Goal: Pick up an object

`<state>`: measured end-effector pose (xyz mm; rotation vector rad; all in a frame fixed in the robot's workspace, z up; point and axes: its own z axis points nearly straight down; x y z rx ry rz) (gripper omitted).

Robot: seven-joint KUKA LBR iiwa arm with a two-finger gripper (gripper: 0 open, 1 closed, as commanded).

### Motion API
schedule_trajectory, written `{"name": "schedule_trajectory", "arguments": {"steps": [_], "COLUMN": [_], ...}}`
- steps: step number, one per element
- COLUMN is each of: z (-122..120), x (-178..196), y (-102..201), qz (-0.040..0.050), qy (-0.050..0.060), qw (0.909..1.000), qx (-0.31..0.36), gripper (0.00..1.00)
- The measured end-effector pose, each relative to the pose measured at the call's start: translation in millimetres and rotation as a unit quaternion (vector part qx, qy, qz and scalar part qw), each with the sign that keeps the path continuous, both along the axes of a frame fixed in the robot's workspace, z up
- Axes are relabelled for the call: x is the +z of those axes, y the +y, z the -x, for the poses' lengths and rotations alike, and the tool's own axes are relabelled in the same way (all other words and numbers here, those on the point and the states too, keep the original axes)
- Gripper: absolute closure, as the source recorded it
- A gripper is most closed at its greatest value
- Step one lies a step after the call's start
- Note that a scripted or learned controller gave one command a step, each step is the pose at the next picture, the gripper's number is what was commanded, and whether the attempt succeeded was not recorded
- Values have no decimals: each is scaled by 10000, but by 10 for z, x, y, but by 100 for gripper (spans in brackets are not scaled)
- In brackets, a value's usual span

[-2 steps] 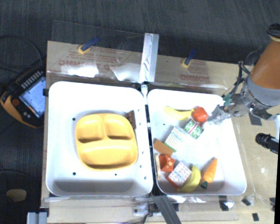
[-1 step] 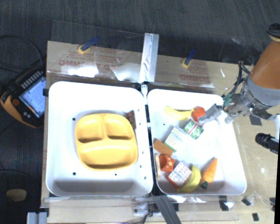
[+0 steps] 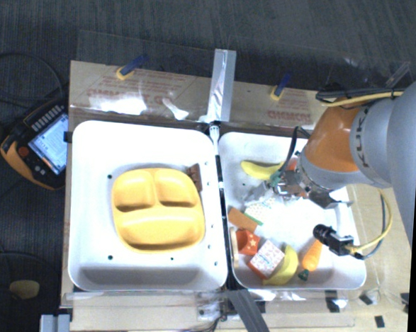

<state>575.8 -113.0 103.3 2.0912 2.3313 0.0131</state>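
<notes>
1. While the arm (image 3: 359, 140) reaches in from the right over the right bin (image 3: 356, 278), you see its gripper (image 3: 286, 185) low in that bin's upper part, just beside the yellow banana (image 3: 259, 169).
2. You cannot tell how the gripper is set — the wrist and its orange band hide that end, so whether anything is grasped is unclear.
3. Candidate objects lie in the right bin: the banana near the top, an orange block (image 3: 241, 219) at the left wall, a red-and-white carton (image 3: 266, 259) with a second yellow piece (image 3: 286, 266) against it, and a carrot (image 3: 312, 255) lower right.
4. In the left bin (image 3: 88, 260) you have a yellow divided tray (image 3: 158, 208), well apart from the gripper.
5. By my judgement the pick is not yet done — nothing looks lifted; grasping and raising remain.
</notes>
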Motion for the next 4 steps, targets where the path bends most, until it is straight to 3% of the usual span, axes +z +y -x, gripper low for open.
{"name": "schedule_trajectory", "arguments": {"steps": [1, 2, 3, 4], "z": [-139, -726, -569, -242], "x": [800, 54, -147, -143], "y": [216, 69, -29, -729], "qz": [3, 24, 16, 32], "qy": [70, 49, 23, 19], "qw": [9999, 9997, 9990, 9971], "qx": [120, 228, 440, 758], "gripper": [0, 0, 0, 0]}}
